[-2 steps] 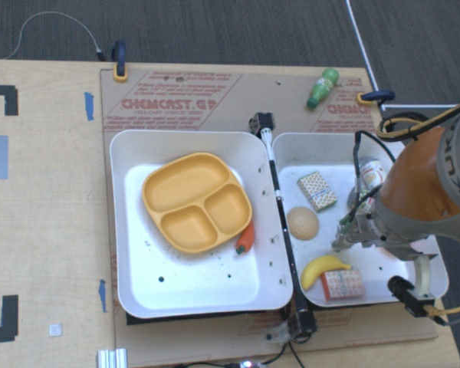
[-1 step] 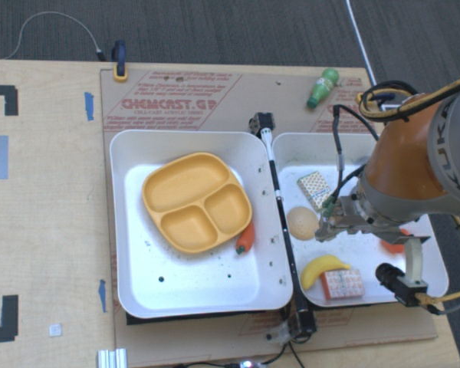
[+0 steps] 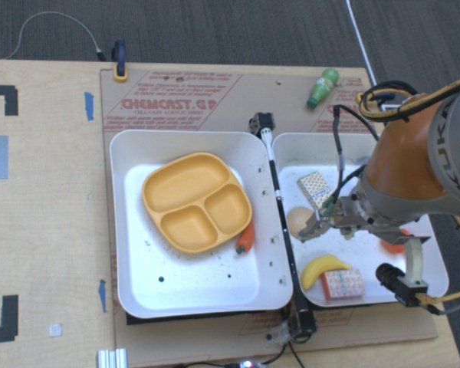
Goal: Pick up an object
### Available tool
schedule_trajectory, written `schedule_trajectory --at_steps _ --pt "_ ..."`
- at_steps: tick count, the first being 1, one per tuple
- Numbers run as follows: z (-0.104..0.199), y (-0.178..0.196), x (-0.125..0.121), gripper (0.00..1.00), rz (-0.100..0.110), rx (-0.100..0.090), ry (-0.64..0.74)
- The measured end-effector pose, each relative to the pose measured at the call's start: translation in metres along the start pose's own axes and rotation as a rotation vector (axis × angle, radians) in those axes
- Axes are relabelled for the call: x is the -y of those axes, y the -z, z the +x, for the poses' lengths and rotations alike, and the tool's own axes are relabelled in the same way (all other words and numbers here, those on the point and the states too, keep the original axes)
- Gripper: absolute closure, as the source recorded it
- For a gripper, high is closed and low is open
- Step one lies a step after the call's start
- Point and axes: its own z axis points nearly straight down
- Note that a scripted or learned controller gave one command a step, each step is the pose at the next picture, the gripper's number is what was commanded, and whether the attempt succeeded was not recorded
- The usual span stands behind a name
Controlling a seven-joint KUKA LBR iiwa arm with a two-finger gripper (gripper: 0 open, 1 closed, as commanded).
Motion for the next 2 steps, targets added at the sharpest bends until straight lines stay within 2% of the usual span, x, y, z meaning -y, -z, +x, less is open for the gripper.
schedule_trajectory --at_steps 2 --pt "0.0 0.0 0.0 0.0 0.0 0.0 0.0"
